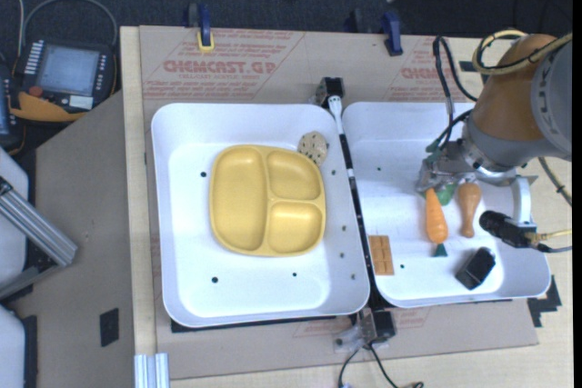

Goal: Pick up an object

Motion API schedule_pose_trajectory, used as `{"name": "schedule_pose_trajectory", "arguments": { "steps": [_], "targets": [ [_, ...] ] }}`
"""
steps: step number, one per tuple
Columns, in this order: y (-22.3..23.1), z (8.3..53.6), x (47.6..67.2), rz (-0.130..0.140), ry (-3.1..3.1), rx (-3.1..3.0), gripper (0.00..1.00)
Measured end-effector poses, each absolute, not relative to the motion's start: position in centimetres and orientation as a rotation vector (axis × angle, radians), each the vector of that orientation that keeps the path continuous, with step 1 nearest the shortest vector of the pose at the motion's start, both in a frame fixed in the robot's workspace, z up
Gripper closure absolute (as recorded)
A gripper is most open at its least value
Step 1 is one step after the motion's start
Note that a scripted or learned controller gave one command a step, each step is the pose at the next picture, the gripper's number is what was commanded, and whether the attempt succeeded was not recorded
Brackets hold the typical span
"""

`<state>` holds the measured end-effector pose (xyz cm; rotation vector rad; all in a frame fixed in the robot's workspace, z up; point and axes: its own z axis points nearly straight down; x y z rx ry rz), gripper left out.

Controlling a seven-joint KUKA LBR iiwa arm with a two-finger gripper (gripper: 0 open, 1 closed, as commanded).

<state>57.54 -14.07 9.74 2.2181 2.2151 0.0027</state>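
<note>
In the right bin (391,150) lie an orange carrot (436,218) with a green tip, a tan bread-like piece (469,206), a black block (476,267) and a small brown cracker (380,253). My gripper (440,177) hangs low over the top end of the carrot, just left of the tan piece. The wrist and orange band hide the fingertips from above. In the left bin (182,195) sits a yellow divided plate (267,199), and a round cookie (314,144) lies by its upper right rim.
The ridge between the two bins (350,186) runs close to the left of the carrot. The arm's body (527,104) covers the right bin's upper right corner. Blue clamps (205,24) hold the cardboard at the bench's far edge.
</note>
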Motion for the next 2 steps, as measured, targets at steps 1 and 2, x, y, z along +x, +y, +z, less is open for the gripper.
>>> {"name": "schedule_pose_trajectory", "arguments": {
  "steps": [1, 2],
  "targets": [
    [-14.3, 16.0, 57.3, 0.004, 2.217, 2.217, 1.00],
    [-15.0, 20.6, 57.7, 0.005, 2.216, 2.216, 1.00]
  ]
}}
